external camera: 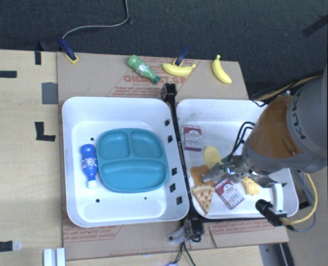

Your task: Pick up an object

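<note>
Faint red printing runs across the cardboard sheet [139, 85] under the bins, too washed out to read. In the right bin [225, 108] a small red carton [192, 137] carries a pale label whose words are illegible, and a second red-and-white packet [230, 194] lies tilted near the bin's front wall, its print equally unreadable. The gripper [216, 173] hangs low over this bin between a pale yellow chip-shaped piece [211, 155] and the packet, beside an orange-brown lump [198, 174] and a waffle-textured wedge [203, 197]. Whether its metal fingers are spread or closed I cannot tell. A yellow block [251, 187] sits half hidden by the wrist. The left bin [75, 112] holds a glossy blue divided plate [132, 160] and a blue bottle [88, 165] with a white cap, touching its left edge. Beyond the bins lie a green bottle [143, 68] and two plastic bananas [178, 69].
</note>
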Tool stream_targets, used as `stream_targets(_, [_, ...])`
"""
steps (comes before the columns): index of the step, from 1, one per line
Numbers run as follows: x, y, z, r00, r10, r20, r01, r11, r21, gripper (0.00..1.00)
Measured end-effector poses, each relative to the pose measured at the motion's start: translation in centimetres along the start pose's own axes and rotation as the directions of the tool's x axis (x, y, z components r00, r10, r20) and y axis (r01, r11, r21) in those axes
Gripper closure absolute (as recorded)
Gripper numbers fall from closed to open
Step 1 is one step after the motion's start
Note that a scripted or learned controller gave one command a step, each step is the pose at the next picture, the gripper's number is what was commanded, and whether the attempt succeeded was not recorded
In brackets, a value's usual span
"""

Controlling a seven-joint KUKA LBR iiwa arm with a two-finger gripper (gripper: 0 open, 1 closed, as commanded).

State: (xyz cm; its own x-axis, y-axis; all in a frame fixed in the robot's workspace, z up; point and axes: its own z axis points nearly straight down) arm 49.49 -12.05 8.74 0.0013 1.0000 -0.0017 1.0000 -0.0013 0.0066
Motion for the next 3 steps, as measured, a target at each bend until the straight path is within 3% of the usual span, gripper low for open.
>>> stream_targets(1, [0.0, 0.1, -1.0, 1.000, 0.000, -0.001, 0.000, 1.000, -0.002, 1.00])
stream_targets(2, [0.0, 0.1, -1.0, 1.000, 0.000, -0.001, 0.000, 1.000, -0.001, 0.00])
stream_targets(3, [1.0, 8.2, 0.1, 1.000, -0.003, 0.000, 0.003, 1.000, 0.000, 0.00])
